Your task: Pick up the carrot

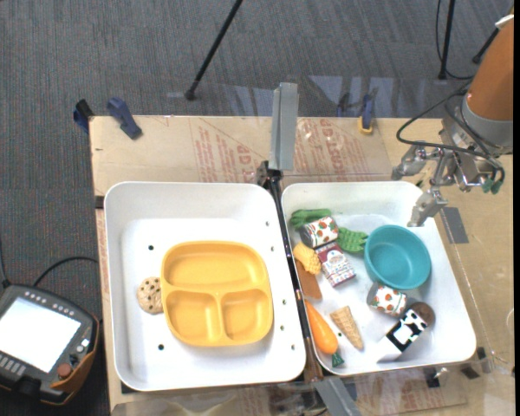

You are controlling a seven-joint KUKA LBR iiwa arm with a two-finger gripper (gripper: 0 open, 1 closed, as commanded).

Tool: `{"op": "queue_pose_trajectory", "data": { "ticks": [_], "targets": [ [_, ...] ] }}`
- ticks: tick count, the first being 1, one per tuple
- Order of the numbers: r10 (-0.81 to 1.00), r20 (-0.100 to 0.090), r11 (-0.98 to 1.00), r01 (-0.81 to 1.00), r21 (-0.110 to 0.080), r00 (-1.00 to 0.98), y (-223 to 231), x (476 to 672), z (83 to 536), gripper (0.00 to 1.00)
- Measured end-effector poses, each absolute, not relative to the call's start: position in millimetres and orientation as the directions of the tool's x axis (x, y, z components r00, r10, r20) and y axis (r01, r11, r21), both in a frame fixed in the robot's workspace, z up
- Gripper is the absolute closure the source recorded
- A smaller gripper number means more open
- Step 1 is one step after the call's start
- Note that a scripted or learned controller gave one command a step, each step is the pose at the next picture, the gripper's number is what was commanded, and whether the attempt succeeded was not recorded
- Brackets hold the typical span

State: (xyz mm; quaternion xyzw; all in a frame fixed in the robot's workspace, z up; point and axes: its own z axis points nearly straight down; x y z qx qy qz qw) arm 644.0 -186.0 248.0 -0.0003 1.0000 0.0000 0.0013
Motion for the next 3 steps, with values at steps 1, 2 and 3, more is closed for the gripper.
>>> {"op": "queue_pose_trajectory", "data": {
  "ticks": [1, 2, 3],
  "targets": [
    [-0.074, 0.006, 0.997, -0.074, 0.004, -0.997, -137, 567.5, 84, 0.00],
    [-0.081, -0.009, 0.997, -0.081, -0.002, -0.997, -180, 618.1, 142, 0.00],
    [-0.086, -0.008, 0.996, -0.086, 0.001, -0.996, -176, 618.8, 150, 1.00]
  ]
}}
